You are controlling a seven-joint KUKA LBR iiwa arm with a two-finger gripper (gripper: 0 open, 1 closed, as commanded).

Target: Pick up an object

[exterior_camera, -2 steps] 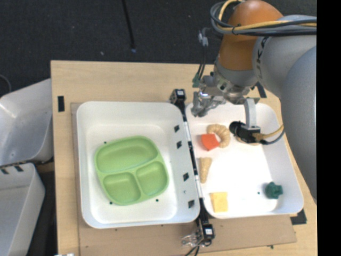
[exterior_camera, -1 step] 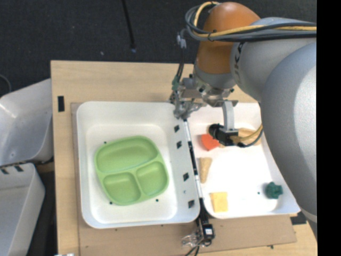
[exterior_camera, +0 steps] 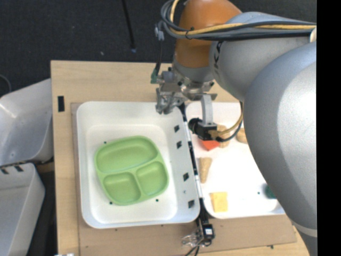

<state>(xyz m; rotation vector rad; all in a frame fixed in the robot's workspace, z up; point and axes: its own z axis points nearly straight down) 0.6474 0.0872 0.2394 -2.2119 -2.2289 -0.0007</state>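
Arm (exterior_camera: 282,95) over right bin (exterior_camera: 240,169) | tool (exterior_camera: 169,103) at far rim | green plate (exterior_camera: 131,169) left bin (exterior_camera: 86,159)

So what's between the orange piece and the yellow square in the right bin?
A tan wedge lies between the orange piece and the yellow square, on the white floor of the right bin, in the camera view.

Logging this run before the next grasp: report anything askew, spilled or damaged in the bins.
Nothing stands out. The green divided plate lies flat and whole in the left bin, only turned a little against its walls. In the right bin, the yellow square, tan cone and orange piece lie apart, none visibly broken.
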